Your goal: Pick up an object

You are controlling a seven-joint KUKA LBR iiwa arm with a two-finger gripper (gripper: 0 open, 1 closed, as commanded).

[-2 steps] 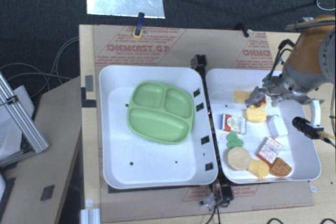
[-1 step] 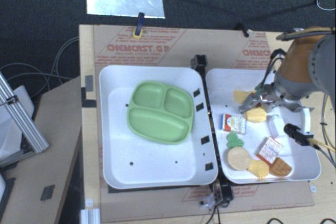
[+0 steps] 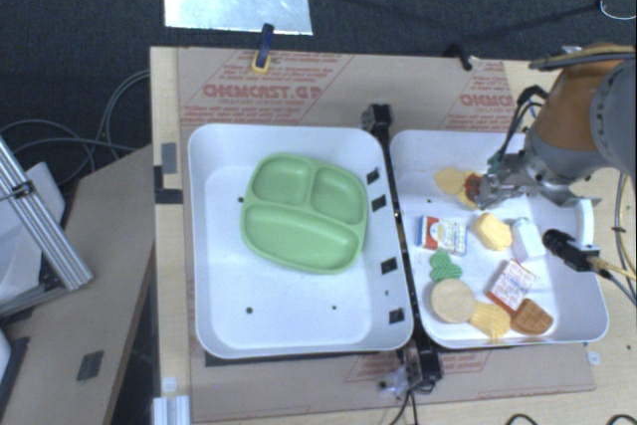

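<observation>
The small red object [image 3: 474, 190] lies in the right bin [image 3: 597, 314], toward eleven o'clock, beside a yellow piece [image 3: 451, 181]. The gripper [image 3: 485, 188] sits down on it; I can't tell its grip. The green tray [image 3: 304, 213] fills the left bin [image 3: 214, 314].

Arm [image 3: 609, 119]: you see a thick, rounded grey body.
Band [image 3: 569, 109]: you see a broad orange ring above the wrist.
Wrist: you see a grey, narrower section below the band.
Gripper [image 3: 485, 190]: you see a small dark metal part at the tip.
Cables: you see thin dark leads beside the band.
</observation>
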